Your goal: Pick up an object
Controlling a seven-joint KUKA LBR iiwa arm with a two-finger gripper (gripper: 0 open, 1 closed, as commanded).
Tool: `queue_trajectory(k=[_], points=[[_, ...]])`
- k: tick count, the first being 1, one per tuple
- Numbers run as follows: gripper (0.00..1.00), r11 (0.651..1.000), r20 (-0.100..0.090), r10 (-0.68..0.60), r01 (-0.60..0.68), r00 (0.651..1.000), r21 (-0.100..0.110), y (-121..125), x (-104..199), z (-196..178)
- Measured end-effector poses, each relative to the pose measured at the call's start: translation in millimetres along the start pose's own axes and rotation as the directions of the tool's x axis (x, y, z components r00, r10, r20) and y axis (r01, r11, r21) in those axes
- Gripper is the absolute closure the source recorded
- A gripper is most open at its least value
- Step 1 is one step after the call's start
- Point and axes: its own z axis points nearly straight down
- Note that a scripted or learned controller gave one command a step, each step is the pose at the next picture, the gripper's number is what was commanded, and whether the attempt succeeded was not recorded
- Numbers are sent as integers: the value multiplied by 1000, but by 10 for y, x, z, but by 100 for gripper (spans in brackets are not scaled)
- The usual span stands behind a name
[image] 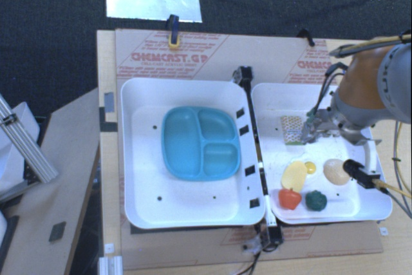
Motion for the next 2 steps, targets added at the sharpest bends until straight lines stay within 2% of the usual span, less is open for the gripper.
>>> queue_trajectory(k=[1, 2], points=[[100, 1000, 3, -3, 3, 1000, 4, -59, 32, -596], [100, 1000, 3, -3, 3, 1000, 3, -30, -6, -1034]])
